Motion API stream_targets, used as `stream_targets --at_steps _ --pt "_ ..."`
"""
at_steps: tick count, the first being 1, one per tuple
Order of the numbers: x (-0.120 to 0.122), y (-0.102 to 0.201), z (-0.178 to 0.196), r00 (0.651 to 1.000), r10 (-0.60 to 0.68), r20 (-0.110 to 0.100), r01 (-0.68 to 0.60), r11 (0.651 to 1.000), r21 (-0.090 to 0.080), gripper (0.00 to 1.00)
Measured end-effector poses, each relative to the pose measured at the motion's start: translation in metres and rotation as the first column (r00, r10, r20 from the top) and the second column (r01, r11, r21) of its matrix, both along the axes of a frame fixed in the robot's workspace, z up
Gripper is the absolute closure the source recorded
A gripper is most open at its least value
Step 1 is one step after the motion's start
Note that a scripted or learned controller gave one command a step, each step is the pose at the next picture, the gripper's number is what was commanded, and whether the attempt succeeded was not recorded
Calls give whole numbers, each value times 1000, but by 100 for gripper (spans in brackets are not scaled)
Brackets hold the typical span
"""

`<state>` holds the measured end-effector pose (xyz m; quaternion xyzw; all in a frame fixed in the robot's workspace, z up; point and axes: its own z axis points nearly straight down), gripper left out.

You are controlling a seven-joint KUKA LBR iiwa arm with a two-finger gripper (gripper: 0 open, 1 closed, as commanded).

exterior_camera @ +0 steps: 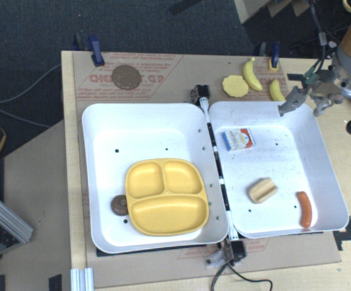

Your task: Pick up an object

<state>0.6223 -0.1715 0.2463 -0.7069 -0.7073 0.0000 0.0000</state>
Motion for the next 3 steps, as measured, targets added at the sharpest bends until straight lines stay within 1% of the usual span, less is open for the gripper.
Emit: stream_targets --at_steps 1,2,3 --pt "-39 28 -112 1000 -1 -13 1 1000 5 0" --pt "-108 59 -163 1000 -1 -12 1 1000 5 0" --pt "-141 77 -162 1000 -1 -6 1 1000 3 0"
